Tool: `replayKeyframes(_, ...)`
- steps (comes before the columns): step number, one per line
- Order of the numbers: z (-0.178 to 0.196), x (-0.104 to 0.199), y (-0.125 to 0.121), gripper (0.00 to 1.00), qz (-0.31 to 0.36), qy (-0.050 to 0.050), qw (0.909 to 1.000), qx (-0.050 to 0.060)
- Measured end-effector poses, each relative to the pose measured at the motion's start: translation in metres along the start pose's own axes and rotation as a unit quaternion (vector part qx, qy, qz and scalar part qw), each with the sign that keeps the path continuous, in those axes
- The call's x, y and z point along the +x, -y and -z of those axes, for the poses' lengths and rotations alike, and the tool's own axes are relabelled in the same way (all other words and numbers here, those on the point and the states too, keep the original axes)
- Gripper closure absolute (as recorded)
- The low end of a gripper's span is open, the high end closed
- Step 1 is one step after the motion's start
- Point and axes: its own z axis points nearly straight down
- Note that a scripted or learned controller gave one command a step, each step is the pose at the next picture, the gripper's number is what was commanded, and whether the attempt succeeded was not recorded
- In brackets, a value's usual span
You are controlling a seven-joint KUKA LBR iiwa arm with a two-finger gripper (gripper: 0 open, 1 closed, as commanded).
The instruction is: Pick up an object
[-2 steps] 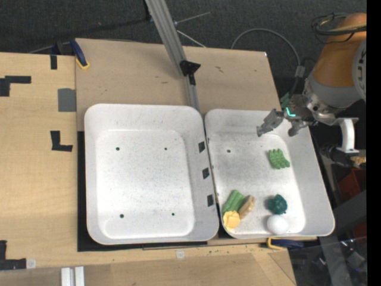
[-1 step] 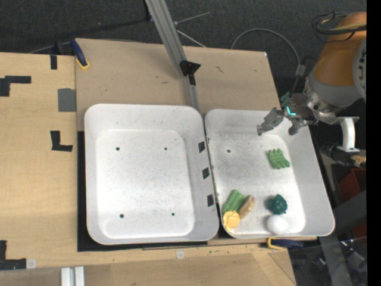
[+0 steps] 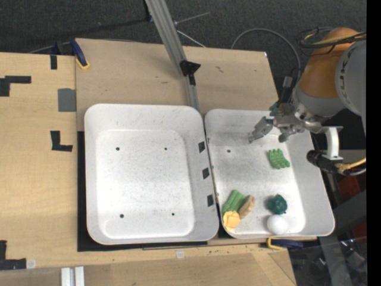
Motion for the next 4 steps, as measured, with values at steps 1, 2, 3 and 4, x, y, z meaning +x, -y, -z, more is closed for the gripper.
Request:
replayKeyframes(1,-0.048,-0.008,0.001,0.00,-0.001,0.000,1.0000,0.000)
replayKeyframes(2,-0.089,-0.007,0.001,0.00,0.000,0.001,1.0000,-0.002)
replayKeyframes(3,-0.077,-0.007,0.001,1.00,0.000,0.000,1.0000,-0.002)
replayKeyframes(4,-0.014,-0.009,-0.004,1.00,0.000,0.001,1.0000,-0.006)
